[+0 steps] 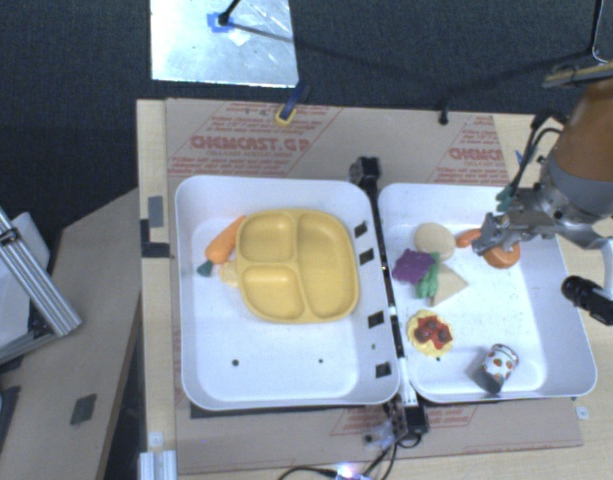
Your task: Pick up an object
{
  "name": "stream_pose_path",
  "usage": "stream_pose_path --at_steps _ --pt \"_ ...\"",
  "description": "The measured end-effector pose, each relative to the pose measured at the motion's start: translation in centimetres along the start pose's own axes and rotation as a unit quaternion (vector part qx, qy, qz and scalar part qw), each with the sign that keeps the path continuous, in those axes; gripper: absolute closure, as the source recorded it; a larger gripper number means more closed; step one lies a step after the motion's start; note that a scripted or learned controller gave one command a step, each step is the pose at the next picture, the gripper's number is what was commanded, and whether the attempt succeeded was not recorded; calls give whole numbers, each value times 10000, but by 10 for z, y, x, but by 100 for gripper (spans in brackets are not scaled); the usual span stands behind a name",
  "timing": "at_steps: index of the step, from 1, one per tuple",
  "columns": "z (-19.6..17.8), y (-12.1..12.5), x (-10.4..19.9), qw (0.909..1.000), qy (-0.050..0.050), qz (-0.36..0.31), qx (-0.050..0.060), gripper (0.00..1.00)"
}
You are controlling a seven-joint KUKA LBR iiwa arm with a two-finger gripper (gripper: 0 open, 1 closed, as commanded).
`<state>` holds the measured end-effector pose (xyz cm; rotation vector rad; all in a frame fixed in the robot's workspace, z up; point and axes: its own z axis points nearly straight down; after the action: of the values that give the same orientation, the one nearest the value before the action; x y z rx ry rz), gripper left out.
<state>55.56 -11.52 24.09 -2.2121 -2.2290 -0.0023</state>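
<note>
Bench point(156, 298): pale wood under a printed cardboard sheet, its left part cut off by the frame edge.
Left bin point(201, 368): shallow, white, holding a yellow divided plate point(289, 265) with three compartments; the plate lies slightly turned in the bin.
Right bin point(546, 338): shallow, white, touching the left bin along a dark hinged seam; its right rim is partly covered by the arm.
Arm point(596, 148): grey with an orange band, entering from the right; its upper part is cut off by the frame.
Hand point(498, 236): low over the upper right of the right bin; whether it is wide or narrow I cannot tell, since the wrist hides it from above.
Orange toy point(502, 257): directly beneath the hand, mostly hidden; a short stub pokes out toward the left, so its long axis seems to run left-right, though the shape is hard to make out.
Toy carrot point(223, 240): in the left bin, wedged against the plate's upper left edge, long axis diagonal, green end at lower left.
Purple toy point(414, 265): near the right bin's left side, touching a pale wedge point(448, 285).
Beige round toy point(434, 237): just above the purple toy.
Small pizza-like toy point(431, 332): below the wedge, red on yellow.
Small can-like thing point(496, 366): near the bin's front, blurred, label unreadable.
</note>
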Motion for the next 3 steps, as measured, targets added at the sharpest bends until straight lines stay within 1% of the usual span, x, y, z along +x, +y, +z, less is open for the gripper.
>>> stream_pose_path --at_steps 2,3 --pt "26 -47 71 10000 0 4 14 100" --pt "11 -39 65 10000 -10 22 -12 100"
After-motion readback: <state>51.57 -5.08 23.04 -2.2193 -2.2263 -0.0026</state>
